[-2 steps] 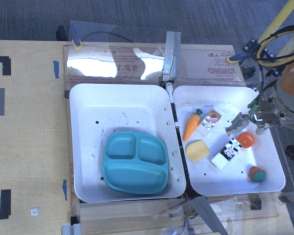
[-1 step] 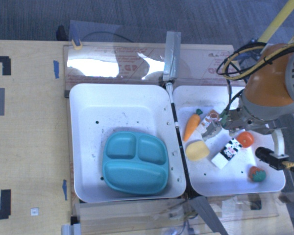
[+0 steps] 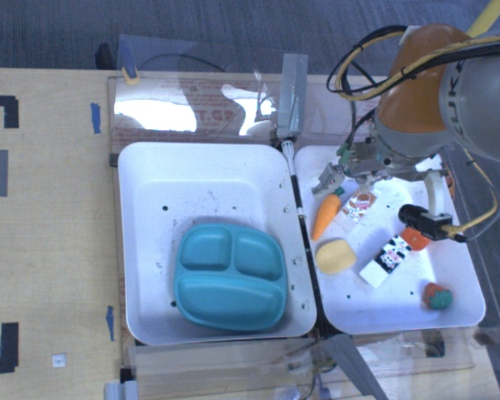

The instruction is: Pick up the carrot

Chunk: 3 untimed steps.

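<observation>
While the gripper (image 3: pixel 337 182) is hovering with fingers spread just above the carrot (image 3: pixel 325 216) in the right bin (image 3: pixel 462 307), it is lining up; lowering and closing comes next.

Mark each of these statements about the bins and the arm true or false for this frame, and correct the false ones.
1. The carrot lies in the right bin. True.
2. The teal divided tray sits in the right bin. False: it sits in the left bin.
3. The carrot is lifted clear of the bin. False: it lies on the bin floor beside the divider, its green top under the gripper.
4. A yellow rounded item lies just below the carrot in the view. True.
5. The black-and-white box is in the left bin. False: it is in the right bin, near an orange and green item.
</observation>
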### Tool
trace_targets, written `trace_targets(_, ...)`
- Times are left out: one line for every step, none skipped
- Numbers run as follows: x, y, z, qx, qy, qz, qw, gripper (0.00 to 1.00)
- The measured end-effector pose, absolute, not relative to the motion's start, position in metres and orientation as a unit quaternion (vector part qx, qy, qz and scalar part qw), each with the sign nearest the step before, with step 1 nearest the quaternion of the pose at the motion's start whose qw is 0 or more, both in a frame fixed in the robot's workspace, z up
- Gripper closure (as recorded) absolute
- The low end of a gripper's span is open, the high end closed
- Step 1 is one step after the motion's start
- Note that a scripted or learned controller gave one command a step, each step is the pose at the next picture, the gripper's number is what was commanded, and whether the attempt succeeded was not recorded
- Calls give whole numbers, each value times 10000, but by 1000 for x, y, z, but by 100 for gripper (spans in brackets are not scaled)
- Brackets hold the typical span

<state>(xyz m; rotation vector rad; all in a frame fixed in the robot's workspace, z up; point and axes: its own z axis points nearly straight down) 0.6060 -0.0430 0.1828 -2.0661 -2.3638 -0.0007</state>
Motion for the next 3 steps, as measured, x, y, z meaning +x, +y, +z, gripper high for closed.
trace_targets(622,48,182,-6525,-7578,-2,12,0)
trace_targets(623,44,182,-6545,-7560,5,4,0)
trace_targets(658,-4,186,-6550,-7556,13,-2,0)
